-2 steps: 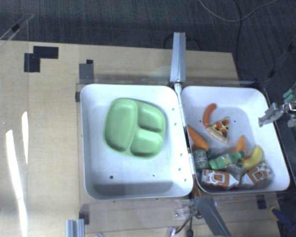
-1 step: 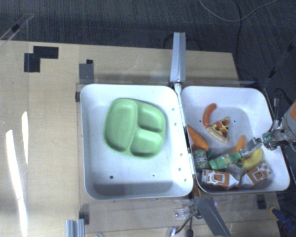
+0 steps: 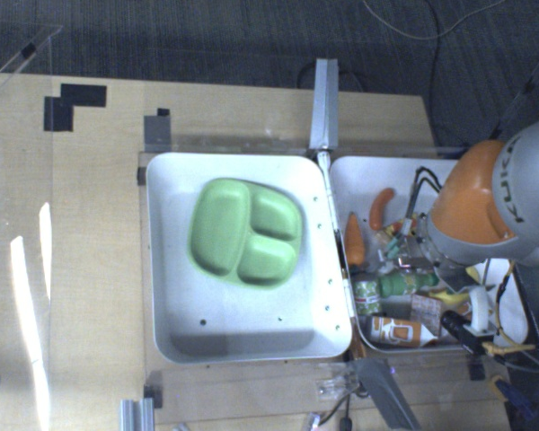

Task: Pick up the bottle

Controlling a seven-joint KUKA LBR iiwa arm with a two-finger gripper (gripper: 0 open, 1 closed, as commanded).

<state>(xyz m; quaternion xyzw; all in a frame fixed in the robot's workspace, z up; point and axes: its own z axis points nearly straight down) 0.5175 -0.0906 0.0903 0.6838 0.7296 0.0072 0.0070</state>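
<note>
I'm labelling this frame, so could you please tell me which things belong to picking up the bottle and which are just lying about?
Job:
- green bottle in the right bin
- gripper, above the bottle

Lying about:
- green tray in the left bin
- sausage
- carrot
- orange carton

Arm (image 3: 494,205) low, wrist bent downward

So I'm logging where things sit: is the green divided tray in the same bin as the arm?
No, the green divided tray lies in the left bin, while the arm reaches over the right bin.
</note>
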